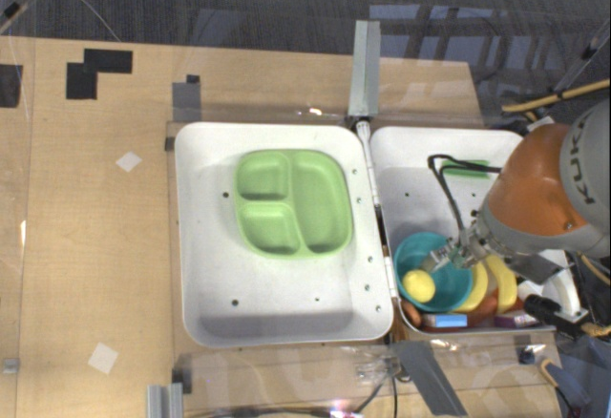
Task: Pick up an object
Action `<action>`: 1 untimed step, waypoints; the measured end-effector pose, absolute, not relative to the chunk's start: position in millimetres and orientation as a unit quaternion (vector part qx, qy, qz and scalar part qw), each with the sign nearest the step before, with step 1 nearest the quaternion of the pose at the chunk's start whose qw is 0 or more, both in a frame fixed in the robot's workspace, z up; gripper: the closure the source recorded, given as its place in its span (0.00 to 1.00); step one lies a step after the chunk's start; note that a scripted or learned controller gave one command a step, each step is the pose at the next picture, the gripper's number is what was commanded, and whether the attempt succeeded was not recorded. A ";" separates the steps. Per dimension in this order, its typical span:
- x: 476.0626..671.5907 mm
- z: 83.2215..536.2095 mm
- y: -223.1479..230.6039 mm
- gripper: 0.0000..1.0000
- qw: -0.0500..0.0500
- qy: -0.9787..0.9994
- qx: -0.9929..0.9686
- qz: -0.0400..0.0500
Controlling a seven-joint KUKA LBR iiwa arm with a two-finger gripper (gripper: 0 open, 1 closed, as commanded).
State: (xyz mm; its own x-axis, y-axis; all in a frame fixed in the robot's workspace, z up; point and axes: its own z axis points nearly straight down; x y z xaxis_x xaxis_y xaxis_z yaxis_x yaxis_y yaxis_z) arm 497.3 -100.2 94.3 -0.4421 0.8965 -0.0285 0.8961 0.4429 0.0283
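Note:
In the right bin [410,168] a teal bowl [427,258] lies near the front, with a yellow ball-like object [418,286] at its lower left rim. A yellow banana-like piece [498,281] lies just right of the bowl. A red and blue object [449,319] rests along the bin's front wall. My gripper [452,257] reaches down over the bowl from the right, its metal tips just above the bowl's inside. The arm's orange band [539,187] hides the bin's right part.
The left bin [205,302] holds a green divided plate [291,202] at its centre. A black cable and a green strip [465,168] lie at the back of the right bin. A metal divider post [364,73] stands between the bins at the back.

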 end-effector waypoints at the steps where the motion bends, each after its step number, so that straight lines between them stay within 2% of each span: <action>1: 496.8 94.1 -100.6 0.00 0.018 0.843 0.537 0.005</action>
